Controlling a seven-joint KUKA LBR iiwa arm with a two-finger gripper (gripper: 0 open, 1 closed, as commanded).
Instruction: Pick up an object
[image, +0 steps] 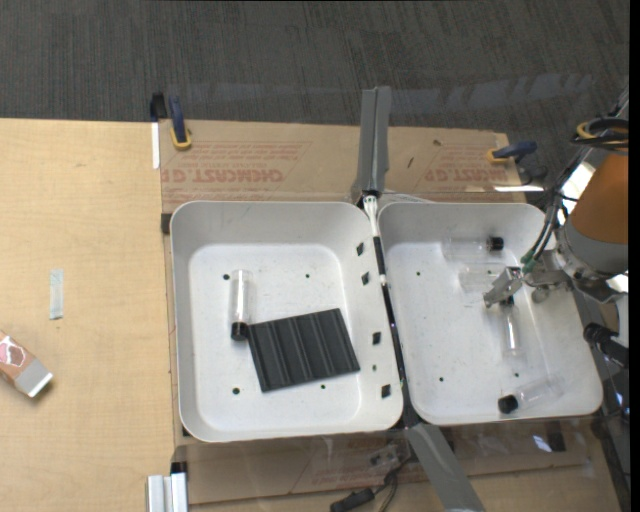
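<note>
Camera view looks down on two white bins side by side on the bench, with the arm (600, 215) reaching in from the right over the right bin (440, 395). Its gripper (503, 290) hangs low over the middle right of that bin, and its jaws are too small and cluttered to judge, so I cannot tell whether they stand apart or together, nor whether anything sits between them. Just below the gripper lies a clear tube (511, 333), pale against the bin floor, its long axis running roughly up and down the view. It starts near the gripper's tip and extends toward the bin's near edge. That is the relation the next move likely turns on: the closest object lies toward the near rim from the jaws, so a short shift that way and a grip across the tube's narrow width would suit it. Two more clear pieces with dark caps lie in the same bin, one (478, 247) near the far wall and one (528, 395) near the front rim. The left bin (200, 400) holds a black ribbed panel (302, 350) and a silver tube (240, 303), well away from the arm.
</note>
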